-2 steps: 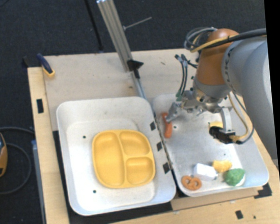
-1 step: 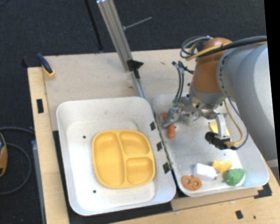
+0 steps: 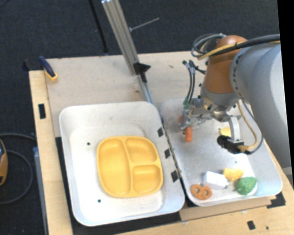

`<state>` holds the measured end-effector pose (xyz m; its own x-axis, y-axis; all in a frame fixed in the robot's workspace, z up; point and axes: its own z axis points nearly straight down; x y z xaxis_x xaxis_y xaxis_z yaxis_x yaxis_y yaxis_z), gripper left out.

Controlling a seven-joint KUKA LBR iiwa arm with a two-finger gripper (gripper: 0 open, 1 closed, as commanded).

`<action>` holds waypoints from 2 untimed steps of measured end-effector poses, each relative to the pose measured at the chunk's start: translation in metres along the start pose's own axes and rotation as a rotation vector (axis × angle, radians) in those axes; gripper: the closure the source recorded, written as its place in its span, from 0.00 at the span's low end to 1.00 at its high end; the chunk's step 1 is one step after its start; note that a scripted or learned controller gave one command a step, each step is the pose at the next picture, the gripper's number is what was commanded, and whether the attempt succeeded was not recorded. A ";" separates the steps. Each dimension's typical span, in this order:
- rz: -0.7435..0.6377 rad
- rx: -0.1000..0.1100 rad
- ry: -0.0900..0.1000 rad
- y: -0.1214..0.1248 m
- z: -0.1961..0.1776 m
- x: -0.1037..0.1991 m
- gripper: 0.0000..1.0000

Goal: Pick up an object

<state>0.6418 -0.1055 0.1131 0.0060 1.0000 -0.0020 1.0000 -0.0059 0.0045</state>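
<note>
One pincer (image 3: 187,122), at the end of the grey arm (image 3: 256,84) with its orange band, hangs low over the upper left part of the right bin (image 3: 209,155); whether its fingers are parted or closed cannot be told at this size. One small orange item (image 3: 188,134), seemingly a toy carrot, sits directly at the fingertips, touching or just beneath them; grasp not confirmed. Judged light, stiff and smooth, so liable to slip or roll; best taken across its narrow middle. Four further items lie near the bin's lower edge, well apart from the pincer: one pretzel-shaped orange piece (image 3: 200,191), one white block (image 3: 215,179), one yellow piece (image 3: 233,173), one green lump (image 3: 246,184), all apparently light toy goods. One left bin (image 3: 76,125) holds a yellow compartment tray (image 3: 129,165). Both bins rest side by side on the pale worktop (image 3: 90,78).
</note>
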 end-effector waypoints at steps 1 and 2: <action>-0.003 -0.001 0.001 -0.009 -0.055 -0.002 1.00; -0.007 -0.004 0.000 -0.002 -0.119 -0.006 1.00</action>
<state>0.6391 -0.1110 0.2324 -0.0012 1.0000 -0.0022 1.0000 0.0012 0.0085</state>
